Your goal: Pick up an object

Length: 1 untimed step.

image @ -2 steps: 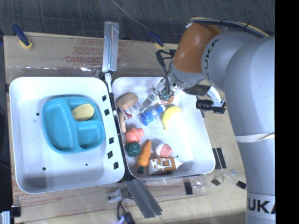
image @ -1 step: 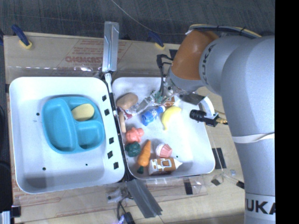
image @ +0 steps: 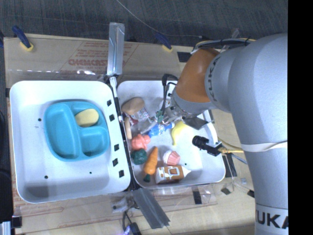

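Reaching: the arm [image: 244, 87] comes in from 3 o'clock and bends down into the right bin [image: 215, 166], its orange band above the wrist.
Claw [image: 164, 116]: low over the pile at the bin's centre; whether it is released or clenched cannot be told, since wrist and clutter mask the tips.
Target zone: a blue wrapped item [image: 155, 129] lies directly beneath, with the banana [image: 177, 131] just at its 3 o'clock and a brown roll [image: 133, 105] at 10 o'clock.
Neighbours: pink lump [image: 140, 141], green piece [image: 139, 156], carrot [image: 151, 161], cupcake [image: 171, 157] and small carton [image: 171, 173] crowd toward 6 o'clock.
Left bin [image: 24, 131]: blue tray [image: 73, 136] holding a yellow item [image: 87, 117], well apart from the arm.
Risk 1: tight packing; a closing grip may catch two things or pinch an edge and slip.
Risk 2: soft rounded items may squirt sideways under pressure.
Risk 3: a loose hold may drop on lifting.
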Each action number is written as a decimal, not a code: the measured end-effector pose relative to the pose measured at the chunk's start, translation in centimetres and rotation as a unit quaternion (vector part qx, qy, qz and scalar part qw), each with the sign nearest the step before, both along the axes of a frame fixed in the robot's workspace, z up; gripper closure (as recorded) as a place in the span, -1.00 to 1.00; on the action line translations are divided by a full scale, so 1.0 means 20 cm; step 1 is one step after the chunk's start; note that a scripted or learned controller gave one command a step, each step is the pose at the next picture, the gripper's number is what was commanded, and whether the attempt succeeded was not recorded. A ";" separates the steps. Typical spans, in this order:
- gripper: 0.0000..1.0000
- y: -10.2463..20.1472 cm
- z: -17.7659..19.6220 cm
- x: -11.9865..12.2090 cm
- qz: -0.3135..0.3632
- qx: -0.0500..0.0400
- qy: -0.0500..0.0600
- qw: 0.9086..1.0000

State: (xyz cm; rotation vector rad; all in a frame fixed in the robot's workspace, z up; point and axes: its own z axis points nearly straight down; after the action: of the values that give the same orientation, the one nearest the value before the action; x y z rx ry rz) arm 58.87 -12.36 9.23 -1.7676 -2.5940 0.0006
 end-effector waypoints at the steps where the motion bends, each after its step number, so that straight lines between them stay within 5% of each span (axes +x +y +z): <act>1: 1.00 0.00 0.05 0.00 0.002 0.000 0.000 1.000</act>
State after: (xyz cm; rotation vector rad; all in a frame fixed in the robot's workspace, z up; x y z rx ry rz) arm 58.95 -12.30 10.27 -1.7609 -2.5981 0.0001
